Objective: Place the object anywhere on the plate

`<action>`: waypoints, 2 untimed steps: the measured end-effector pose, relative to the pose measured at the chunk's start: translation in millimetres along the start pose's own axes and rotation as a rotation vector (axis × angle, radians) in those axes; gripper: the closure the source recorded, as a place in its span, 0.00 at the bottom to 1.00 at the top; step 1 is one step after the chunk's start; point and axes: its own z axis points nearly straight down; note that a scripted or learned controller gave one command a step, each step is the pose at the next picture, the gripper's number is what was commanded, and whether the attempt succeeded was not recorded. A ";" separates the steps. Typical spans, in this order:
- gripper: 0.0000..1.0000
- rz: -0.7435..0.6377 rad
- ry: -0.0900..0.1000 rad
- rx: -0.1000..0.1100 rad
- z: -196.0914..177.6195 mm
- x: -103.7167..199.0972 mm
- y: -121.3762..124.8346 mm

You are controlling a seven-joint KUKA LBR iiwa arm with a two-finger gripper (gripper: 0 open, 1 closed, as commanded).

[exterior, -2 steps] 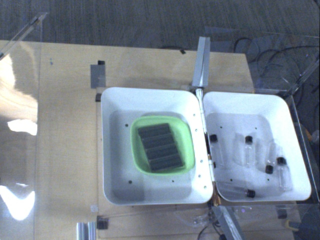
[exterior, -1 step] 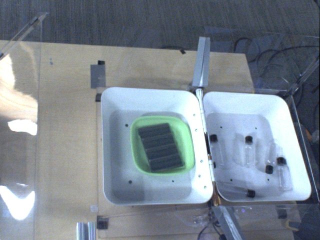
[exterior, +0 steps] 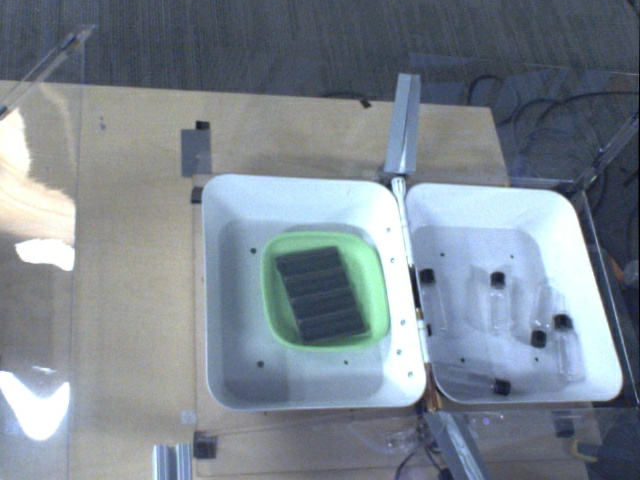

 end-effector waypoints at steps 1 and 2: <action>0.00 0.116 0.000 -0.001 -0.1 -0.1 0.3; 0.00 0.109 -0.006 0.006 125.1 -1.4 -1.1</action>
